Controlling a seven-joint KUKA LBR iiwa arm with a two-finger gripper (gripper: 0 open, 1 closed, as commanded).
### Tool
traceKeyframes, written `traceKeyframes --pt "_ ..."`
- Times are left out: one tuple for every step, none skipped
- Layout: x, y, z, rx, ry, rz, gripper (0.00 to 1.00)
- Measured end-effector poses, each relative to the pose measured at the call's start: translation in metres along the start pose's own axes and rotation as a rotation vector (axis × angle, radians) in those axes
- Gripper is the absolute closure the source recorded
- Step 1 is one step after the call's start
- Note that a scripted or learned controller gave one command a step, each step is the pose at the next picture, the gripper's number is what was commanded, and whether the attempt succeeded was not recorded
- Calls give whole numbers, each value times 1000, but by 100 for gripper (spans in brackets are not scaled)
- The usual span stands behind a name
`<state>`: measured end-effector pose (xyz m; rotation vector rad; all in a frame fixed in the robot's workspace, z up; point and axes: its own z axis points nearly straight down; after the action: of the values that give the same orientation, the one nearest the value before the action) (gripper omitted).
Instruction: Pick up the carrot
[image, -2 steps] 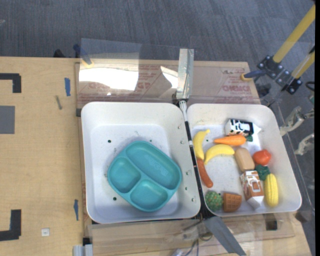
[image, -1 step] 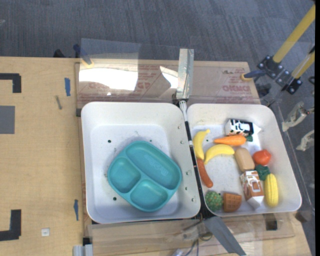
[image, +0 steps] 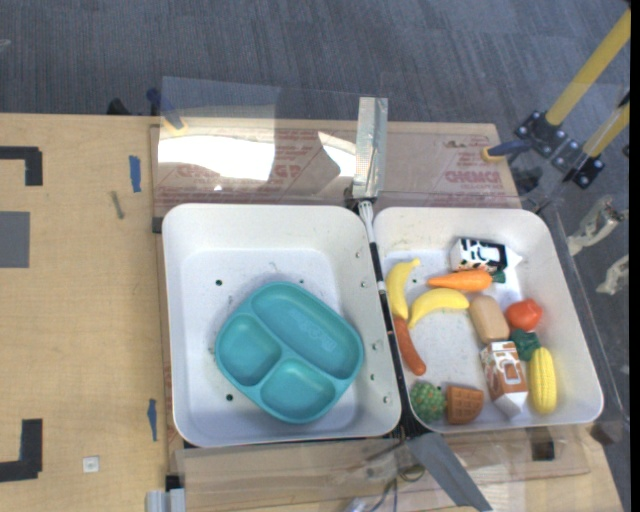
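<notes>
- The carrot (image: 461, 281) lies flat in the right bin (image: 575, 330), resting across a banana (image: 437, 304), so it sits raised.
- Gripper state: cannot tell.

Red printed lettering runs across the brown cardboard sheet (image: 440, 160) standing behind the two bins, at its left under the glare and at its right near the corner; too blurred to read, no word made out. The small white-and-orange carton (image: 506, 374) in the right white bin (image: 575, 300) bears a printed face, wording too small to tell. The black-and-white patterned box (image: 482, 254) at that bin's back shows no legible text.
</notes>
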<state>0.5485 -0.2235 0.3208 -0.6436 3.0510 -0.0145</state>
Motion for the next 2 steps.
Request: traceKeyframes --pt "-2 -1 -12 6 -9 3 100" --pt "47 23 108 -18 23 46 100"
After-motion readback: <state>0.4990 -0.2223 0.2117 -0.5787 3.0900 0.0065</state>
